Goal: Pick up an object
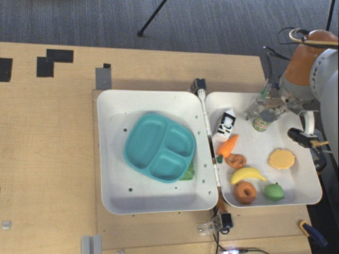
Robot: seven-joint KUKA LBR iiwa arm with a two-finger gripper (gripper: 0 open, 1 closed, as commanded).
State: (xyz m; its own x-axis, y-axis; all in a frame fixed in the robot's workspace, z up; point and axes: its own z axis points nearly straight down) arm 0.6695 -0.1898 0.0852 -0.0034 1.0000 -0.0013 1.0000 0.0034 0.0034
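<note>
step: approach/descent, nothing lifted | gripper (266, 110) at 1 o'clock of right bin (312, 194), over green-white can (260, 123) | grip state: cannot tell | next: settle squarely on can, close, lift clear of carrot (228, 145) at 8 o'clock

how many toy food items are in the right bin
7 show in the right white bin: black-and-white carton, orange carrot, brown pretzel, yellow banana, brown donut, green lime, yellow round cookie. The gripper may hide more.
</note>
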